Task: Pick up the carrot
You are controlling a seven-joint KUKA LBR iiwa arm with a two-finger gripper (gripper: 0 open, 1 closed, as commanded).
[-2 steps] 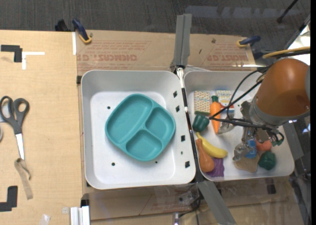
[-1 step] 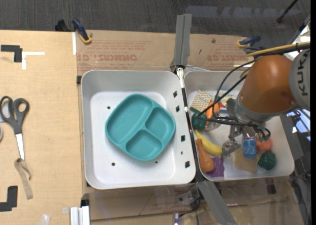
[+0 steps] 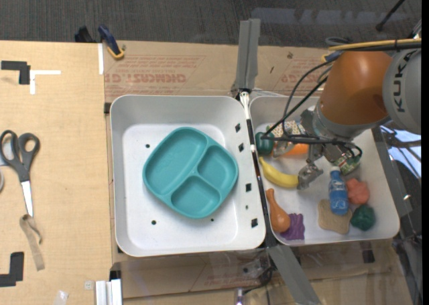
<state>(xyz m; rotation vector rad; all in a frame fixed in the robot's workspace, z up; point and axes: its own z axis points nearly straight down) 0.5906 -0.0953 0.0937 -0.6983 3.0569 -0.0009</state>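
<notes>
Approach looks like the step in hand: past the teal plate [image 3: 191, 171] in the left bin [image 3: 127, 183], the carrot [image 3: 295, 150] lies in the right bin [image 3: 381, 176], toward ten o'clock from its middle and just above the banana [image 3: 278, 175]. The gripper [image 3: 325, 166] hangs over its orange end (claw apart or together, I cannot tell). Its long axis runs nine to three, green top pointing to nine o'clock, so the next move probably calls for a grasp across that line, from twelve and six.

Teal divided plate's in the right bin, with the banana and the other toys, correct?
No. The camera view shows the teal divided plate alone in the left bin. The banana and the other toys lie in the right bin, where the arm is working.
</notes>
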